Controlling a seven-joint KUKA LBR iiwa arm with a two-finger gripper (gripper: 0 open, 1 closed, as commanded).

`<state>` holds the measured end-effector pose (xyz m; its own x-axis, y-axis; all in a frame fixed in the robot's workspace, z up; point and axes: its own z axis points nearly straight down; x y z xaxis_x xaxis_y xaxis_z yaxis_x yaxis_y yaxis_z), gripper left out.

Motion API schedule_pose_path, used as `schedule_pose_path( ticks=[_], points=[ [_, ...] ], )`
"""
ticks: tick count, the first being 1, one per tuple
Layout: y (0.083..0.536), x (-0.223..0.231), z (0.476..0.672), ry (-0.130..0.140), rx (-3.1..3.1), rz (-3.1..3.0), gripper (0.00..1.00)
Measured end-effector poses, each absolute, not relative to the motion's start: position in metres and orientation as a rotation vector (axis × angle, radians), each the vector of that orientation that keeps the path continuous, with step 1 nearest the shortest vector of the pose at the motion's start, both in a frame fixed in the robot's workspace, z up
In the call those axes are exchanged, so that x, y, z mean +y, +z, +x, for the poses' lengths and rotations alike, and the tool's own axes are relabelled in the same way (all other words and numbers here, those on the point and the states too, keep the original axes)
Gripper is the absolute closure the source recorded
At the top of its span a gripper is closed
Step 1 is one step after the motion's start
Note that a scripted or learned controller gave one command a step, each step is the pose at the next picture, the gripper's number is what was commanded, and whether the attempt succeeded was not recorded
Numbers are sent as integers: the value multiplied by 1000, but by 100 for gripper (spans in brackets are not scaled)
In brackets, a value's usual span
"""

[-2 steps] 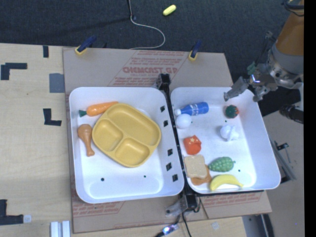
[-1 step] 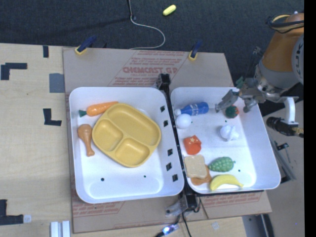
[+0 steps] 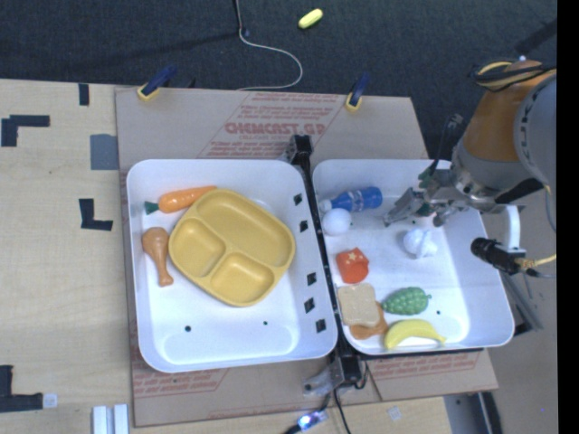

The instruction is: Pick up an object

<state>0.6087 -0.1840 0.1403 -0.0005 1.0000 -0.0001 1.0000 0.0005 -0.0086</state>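
Observation:
My gripper [image 3: 414,217] hangs open over the upper part of the right bin [image 3: 488,333], with nothing between its fingers. Just below it lies a small white object [image 3: 419,240]. To its left lie a blue bottle [image 3: 355,199] and a white ball [image 3: 336,221]. Lower in the same bin are a red tomato [image 3: 353,264], a slice of toast [image 3: 360,306], a green bumpy fruit [image 3: 405,300] and a banana [image 3: 413,334].
The left bin [image 3: 226,346] holds a yellow divided plate [image 3: 232,246], a carrot [image 3: 185,199] and a drumstick [image 3: 158,253]. A black divider [image 3: 312,242] runs between the bins. A small yellow piece [image 3: 310,18] lies on the dark floor beyond the bench.

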Motion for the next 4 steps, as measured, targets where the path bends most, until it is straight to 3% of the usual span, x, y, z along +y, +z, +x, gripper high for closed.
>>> schedule_pose_path(
  ticks=[1, 2, 4],
  points=[
    [86, -183, 607, 9, -2220, -2216, 0],
    [99, -182, 609, 3, -2223, -2217, 100],
    [211, -190, 603, -3, -2225, -2223, 100]
  ],
)
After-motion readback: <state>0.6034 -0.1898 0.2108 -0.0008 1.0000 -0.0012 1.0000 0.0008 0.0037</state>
